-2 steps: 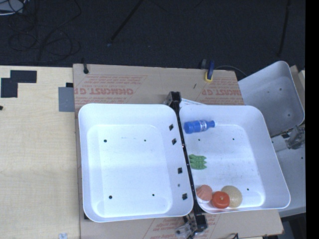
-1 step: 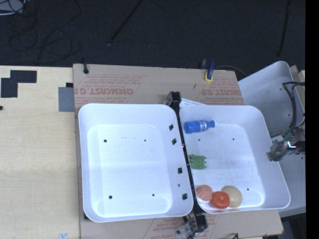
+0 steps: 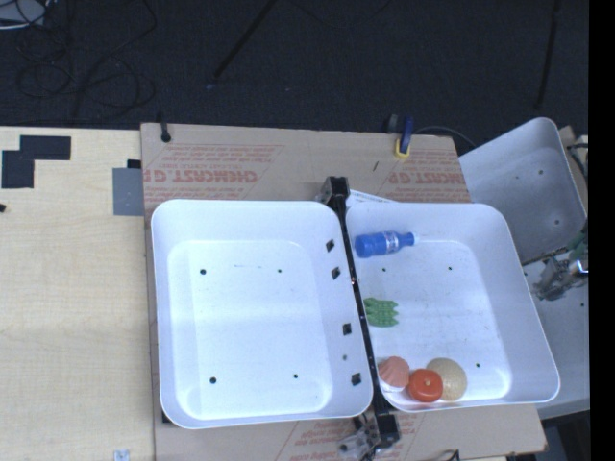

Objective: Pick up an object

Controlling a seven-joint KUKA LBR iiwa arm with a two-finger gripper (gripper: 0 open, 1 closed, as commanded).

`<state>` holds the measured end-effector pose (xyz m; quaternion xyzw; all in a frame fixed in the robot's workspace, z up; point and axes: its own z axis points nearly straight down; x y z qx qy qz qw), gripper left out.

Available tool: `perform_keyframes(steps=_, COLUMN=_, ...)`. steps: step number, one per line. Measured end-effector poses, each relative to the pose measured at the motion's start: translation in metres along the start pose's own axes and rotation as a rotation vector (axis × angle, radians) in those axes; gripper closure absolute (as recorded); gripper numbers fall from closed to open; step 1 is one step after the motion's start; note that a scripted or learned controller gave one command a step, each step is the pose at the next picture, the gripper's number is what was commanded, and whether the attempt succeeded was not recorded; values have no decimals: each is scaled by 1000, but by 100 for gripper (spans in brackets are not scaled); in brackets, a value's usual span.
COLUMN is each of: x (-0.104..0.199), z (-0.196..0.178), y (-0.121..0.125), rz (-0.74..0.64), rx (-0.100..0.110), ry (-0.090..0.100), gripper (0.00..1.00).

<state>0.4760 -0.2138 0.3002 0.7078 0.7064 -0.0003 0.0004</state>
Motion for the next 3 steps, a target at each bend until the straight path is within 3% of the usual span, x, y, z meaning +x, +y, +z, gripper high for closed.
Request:
perform_keyframes(steps=1, x=0, z=-41, y=0, rz=-3, rx=-2, ry=0, gripper=100)
perform_keyframes(steps=2, x=13, z=35, y=-1, rz=-2, rx=8, ry=4, gripper=100)
perform_keyframes(steps=3, x=1, z=70, y=-1, rz=-1, rx=7, ry=3, gripper=100)
